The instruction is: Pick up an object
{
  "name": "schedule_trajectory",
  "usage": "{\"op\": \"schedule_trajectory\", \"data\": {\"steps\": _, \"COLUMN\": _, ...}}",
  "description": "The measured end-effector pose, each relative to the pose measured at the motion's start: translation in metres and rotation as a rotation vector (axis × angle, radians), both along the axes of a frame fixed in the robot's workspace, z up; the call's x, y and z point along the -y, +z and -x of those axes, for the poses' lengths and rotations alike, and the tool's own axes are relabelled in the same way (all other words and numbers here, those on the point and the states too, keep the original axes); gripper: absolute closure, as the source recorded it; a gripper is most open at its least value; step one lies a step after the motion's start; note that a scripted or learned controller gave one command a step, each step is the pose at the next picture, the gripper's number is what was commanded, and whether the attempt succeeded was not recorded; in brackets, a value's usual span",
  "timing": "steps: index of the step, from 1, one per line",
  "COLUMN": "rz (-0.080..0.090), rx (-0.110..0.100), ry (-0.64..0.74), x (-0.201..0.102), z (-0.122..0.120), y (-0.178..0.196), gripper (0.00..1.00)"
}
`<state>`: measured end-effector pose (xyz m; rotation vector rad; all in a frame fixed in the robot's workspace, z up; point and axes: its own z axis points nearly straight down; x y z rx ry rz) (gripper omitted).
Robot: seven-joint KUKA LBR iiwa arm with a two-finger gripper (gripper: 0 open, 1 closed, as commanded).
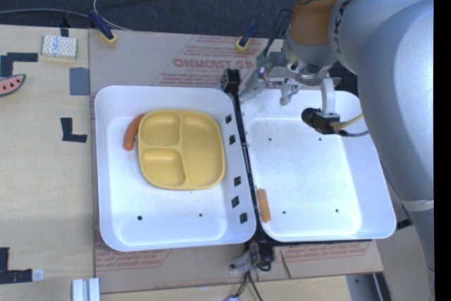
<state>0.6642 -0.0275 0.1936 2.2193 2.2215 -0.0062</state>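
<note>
Two small orange, carrot-like pieces are the likeliest things to pick up: one orange piece (263, 206) lies in the right bin (366, 222), against its left wall near the front corner, and a second orange piece (130, 133) lies in the left bin (113, 222), touching the left edge of a yellow divided plate (181, 149) with three compartments. That makes two orange pieces, one plate and two white bins, side by side on a cardboard sheet (204, 63). The gripper (285, 84) hangs over the back left corner of the right bin, well apart from both pieces, and grips nothing; whether its jaws stand wide or narrow cannot be told here. The task looks to be at the approach step. The next move probably calls for travelling forward along the divider toward the nearer piece, then lowering beside the bin wall.
</note>
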Motion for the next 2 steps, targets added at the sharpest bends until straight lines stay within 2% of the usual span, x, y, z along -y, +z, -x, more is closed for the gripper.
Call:
{"op": "schedule_trajectory", "data": {"steps": 1, "rz": 0.000, "rx": -0.001, "ry": 0.001, "x": -0.0003, "z": -0.0001, "y": 0.0095, "gripper": 1.00}}
{"op": "schedule_trajectory", "data": {"steps": 2, "rz": 0.001, "rx": -0.001, "ry": 0.000, "x": 0.0000, "z": 0.0000, "y": 0.0095, "gripper": 0.00}}
